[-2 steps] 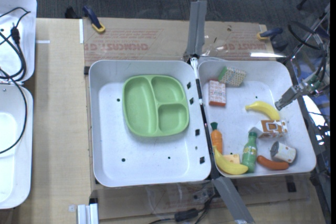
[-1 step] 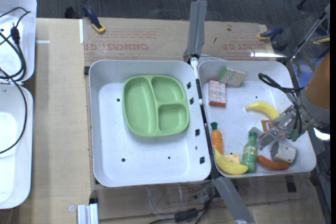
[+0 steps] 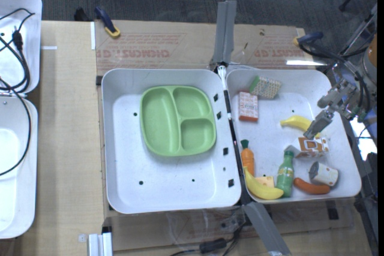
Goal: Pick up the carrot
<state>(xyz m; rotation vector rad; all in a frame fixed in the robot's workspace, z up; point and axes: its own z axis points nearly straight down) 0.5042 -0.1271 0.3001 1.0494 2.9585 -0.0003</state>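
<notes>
While my gripper (image 3: 316,125) hangs above the right bin (image 3: 342,102), just past the small orange-and-white carton (image 3: 314,145) and beside the yellow banana (image 3: 296,123), I cannot tell its state. The carrot (image 3: 247,158) lies well away from the carton, against the bin's wall nearest the left bin (image 3: 114,147), where a green divided plate (image 3: 178,120) sits. A green bottle (image 3: 285,172) lies between carrot and carton.

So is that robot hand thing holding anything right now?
End effector: above the right bin, beside a small banana; whether it grips anything cannot be told.
</notes>
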